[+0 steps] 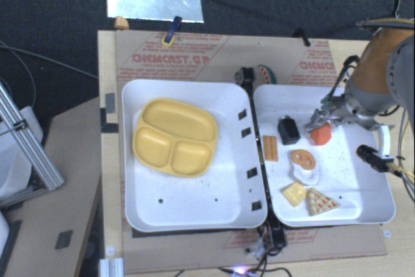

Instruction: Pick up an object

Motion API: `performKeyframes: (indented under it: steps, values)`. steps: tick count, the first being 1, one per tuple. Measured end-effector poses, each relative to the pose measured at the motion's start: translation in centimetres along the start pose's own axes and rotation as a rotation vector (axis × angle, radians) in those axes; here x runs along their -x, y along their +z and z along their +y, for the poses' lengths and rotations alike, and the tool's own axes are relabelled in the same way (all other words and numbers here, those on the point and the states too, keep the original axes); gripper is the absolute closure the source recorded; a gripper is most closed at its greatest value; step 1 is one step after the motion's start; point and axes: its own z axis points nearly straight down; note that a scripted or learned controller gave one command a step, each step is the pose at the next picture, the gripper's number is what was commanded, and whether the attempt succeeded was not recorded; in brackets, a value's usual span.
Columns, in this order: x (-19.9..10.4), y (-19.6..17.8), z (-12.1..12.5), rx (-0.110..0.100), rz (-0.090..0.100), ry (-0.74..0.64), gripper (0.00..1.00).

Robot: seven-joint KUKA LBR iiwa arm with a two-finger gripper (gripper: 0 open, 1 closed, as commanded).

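Reaching into the right bin (376,204), my hand (319,120) is low at the orange object (321,134), which lies near the bin's middle, beside the black block (288,129). I cannot tell if my hand is open or closed. Other toy foods lie nearer the front edge, well apart.

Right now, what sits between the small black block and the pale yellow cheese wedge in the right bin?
In the camera view, between the small black block and the pale yellow cheese wedge lie a flat brown wafer and a white piece with an orange top.

Yellow tray (174,137) — white bins (194,211) — orange-red piece (320,134).
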Motion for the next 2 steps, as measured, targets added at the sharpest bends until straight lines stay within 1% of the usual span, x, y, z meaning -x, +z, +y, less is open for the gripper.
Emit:
performKeyframes:
  steps: [1, 2]
  values:
    - [-5.0, -10.5, -1.7, -0.002, 0.002, -0.001, 1.0]
    - [-10.7, -13.8, -5.1, -0.007, 0.003, -0.001, 1.0]
